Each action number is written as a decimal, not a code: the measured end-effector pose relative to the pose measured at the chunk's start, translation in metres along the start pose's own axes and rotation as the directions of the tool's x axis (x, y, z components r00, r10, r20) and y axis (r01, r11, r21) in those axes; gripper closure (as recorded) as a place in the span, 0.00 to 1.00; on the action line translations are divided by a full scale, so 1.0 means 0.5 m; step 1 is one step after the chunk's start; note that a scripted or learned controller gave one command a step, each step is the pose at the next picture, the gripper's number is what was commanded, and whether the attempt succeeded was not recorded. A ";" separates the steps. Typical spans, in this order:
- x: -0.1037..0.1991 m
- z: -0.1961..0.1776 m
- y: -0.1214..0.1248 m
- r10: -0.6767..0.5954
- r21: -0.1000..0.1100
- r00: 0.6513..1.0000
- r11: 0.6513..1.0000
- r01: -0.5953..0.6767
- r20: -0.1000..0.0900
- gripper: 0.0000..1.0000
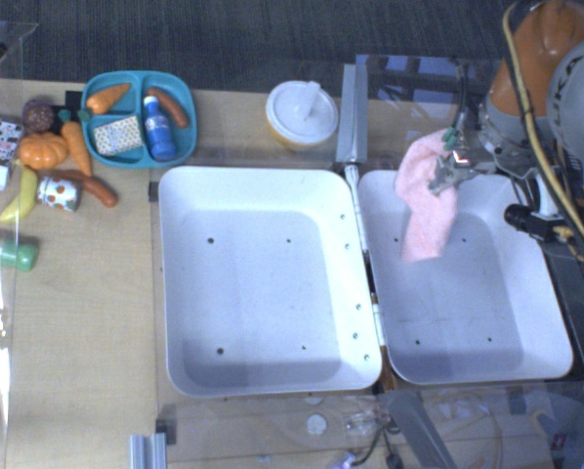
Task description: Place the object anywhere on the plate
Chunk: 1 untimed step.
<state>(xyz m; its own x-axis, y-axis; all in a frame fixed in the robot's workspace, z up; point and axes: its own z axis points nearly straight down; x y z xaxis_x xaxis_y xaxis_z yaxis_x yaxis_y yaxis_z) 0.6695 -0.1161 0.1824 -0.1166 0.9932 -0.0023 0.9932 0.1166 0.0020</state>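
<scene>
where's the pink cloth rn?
The pink cloth hangs from the claw, pinched at its upper right edge, over the back left part of the right bin, close to the divider between the two bins.

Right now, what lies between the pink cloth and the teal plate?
In the camera view, between pink cloth and teal plate: a white lidded cup and a grey metal post.

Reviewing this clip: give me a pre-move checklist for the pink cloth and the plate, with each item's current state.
1. Pink cloth between the fingers of the gripper: ok, it hangs from them.
2. Cloth lifted off the right bin: cannot tell, its lower end may touch.
3. Blue plate located: ok, top left on the bench.
4. Free space on the plate: not ok, toy food fills its compartments.
5. Path over the left bin: ok.
</scene>
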 end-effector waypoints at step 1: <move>0.003 -0.087 0.004 -0.008 -0.003 1.000 1.000 0.008 -0.001 1.00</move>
<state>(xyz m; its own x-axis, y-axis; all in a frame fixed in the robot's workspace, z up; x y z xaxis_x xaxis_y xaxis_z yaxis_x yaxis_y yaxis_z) 0.6712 -0.1143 0.2259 -0.1249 0.9922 -0.0018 0.9922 0.1249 0.0051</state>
